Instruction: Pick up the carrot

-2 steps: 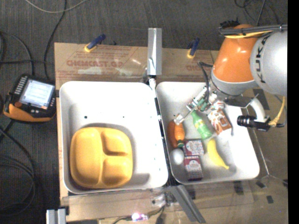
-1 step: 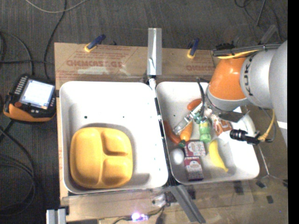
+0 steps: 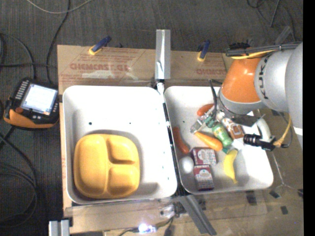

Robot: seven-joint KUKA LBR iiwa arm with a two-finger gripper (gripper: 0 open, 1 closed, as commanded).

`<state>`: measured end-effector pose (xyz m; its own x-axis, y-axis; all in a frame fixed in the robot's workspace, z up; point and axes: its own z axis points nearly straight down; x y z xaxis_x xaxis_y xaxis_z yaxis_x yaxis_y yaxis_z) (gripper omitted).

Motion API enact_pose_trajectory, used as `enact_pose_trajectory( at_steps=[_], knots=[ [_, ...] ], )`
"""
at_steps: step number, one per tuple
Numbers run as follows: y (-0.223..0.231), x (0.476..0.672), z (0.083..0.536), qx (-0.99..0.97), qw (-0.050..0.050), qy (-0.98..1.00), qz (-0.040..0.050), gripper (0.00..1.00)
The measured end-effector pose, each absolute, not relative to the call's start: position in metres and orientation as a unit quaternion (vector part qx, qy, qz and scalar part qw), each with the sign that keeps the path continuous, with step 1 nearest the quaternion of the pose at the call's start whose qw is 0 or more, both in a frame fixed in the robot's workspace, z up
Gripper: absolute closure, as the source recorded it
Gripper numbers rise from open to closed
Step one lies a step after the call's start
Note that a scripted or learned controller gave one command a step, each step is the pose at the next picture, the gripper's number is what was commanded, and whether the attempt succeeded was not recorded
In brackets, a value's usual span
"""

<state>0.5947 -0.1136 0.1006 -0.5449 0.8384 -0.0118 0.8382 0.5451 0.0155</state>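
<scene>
The carrot (image 3: 209, 141) is an orange tapered piece lying in the middle of the right bin (image 3: 256, 183), pointing toward the lower right. My gripper (image 3: 205, 123) hangs just above and to the left of the carrot's thick end, low over the bin. It reaches down from the grey arm with the orange band (image 3: 241, 80), which covers the bin's upper right part. Nothing in this view shows the carrot being held.
Around the carrot lie a green bottle (image 3: 222, 134), a yellow banana (image 3: 230, 165), two red boxes (image 3: 203, 156), a white egg (image 3: 187, 165), a reddish sausage-like piece (image 3: 180, 139) and a red-orange piece (image 3: 204, 109). The left bin (image 3: 78, 100) holds a yellow divided plate (image 3: 107, 164).
</scene>
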Motion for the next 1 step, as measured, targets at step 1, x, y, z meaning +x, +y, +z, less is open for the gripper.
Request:
enact_pose_trajectory(
  at_steps=[1],
  knots=[
    [-0.0461,0.5549,0.1832,0.549,0.0,0.836,-0.0004,1.0]
  ],
)
